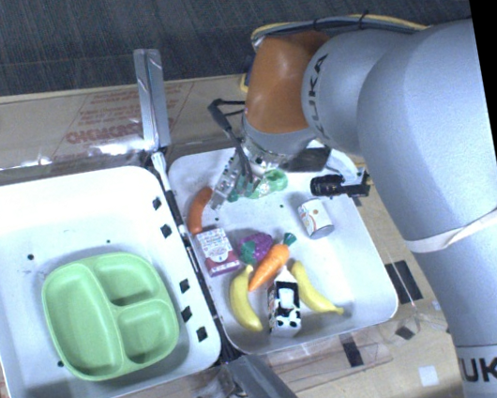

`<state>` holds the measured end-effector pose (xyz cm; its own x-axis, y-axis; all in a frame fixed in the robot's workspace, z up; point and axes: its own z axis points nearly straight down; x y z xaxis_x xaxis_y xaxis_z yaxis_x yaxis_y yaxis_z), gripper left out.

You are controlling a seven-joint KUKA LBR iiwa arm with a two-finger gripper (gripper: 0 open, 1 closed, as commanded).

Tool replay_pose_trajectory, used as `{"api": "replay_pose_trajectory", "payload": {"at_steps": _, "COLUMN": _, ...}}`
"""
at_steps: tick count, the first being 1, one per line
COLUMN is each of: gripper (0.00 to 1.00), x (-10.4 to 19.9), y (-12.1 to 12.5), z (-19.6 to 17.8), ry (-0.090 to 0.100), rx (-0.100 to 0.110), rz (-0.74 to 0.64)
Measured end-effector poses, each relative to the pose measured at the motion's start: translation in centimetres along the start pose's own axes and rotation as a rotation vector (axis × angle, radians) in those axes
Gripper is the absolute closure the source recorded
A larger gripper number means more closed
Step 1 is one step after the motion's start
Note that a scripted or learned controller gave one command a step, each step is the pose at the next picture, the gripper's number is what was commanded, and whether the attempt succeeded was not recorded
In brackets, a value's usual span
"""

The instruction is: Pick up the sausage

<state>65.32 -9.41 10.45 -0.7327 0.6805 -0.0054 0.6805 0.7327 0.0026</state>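
Orange-brown sausage (pixel 197 209) lies in right bin (pixel 366 263), unlifted; gripper (pixel 230 187) just beside it, finger state indiscernible. Grasp pending.

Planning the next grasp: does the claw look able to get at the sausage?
Probably yes. The claw hangs just beside the sausage, whose top is uncovered; the bin wall close alongside may crowd it.

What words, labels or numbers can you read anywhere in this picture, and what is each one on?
"UKA": white letters on the arm's grey base, cut off at the picture's edge.
Red mirrored print on the cardboard sheet behind the bins: too faint to read.
Label on the small red packet in the right bin: too small to read.
Label on the small can: blurred, unreadable.
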Motion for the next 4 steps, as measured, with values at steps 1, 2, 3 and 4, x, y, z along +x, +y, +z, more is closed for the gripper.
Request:
{"api": "replay_pose_trajectory", "payload": {"at_steps": 1, "gripper": 1.00, "x": 6.8, "y": 5.8, "z": -9.0, "ry": 0.003, "rx": 0.000, "rz": 0.077}}
{"api": "replay_pose_trajectory", "payload": {"at_steps": 2, "gripper": 0.00, "x": 6.8, "y": 5.6, "z": -8.9, "ry": 0.005, "rx": 0.003, "rz": 0.078}}
{"api": "replay_pose_trajectory", "payload": {"at_steps": 3, "gripper": 0.00, "x": 11.5, "y": 6.6, "z": -10.3, "ry": 0.006, "rx": 0.004, "rz": 0.105}}
{"api": "replay_pose_trajectory", "payload": {"at_steps": 4, "gripper": 0.00, "x": 8.4, "y": -0.5, "z": -8.7, "ry": 0.006, "rx": 0.006, "rz": 0.077}}
